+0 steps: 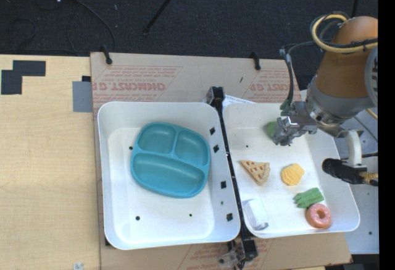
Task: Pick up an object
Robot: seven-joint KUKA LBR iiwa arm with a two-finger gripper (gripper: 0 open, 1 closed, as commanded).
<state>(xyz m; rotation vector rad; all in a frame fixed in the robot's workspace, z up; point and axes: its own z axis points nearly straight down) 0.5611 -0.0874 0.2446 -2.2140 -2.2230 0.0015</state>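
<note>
Left bin: we see a shallow white bin point(117, 139) that holds a teal divided plate point(171, 159), lying flat near its middle.
Right bin: we see the other white bin point(345, 210) with the small objects spread over its floor.
Candidates: we count a waffle-patterned wedge point(256, 171), a yellow ridged piece point(292, 173), a green toy vegetable point(308, 197), a pink doughnut point(318, 215) and a clear plastic piece point(255, 214) near the front wall.
Green item: we also make out a dark green object point(271, 129) at the back of the right bin, touching or just beside the gripper, partly covered by it.
Gripper: we see the gripper point(285, 136) low over the back of the right bin, and we cannot tell how it is set or whether anything is caught in it.
Progress: we judge the arm is at the reach or grasp stage; no object is visibly lifted, and all the toys we can see rest on the bin floor.
Left to do: we judge a secure hold and a lift clear of the bin are yet to come.
Risk: we think the dark green object may slip aside against the bin wall.
</note>
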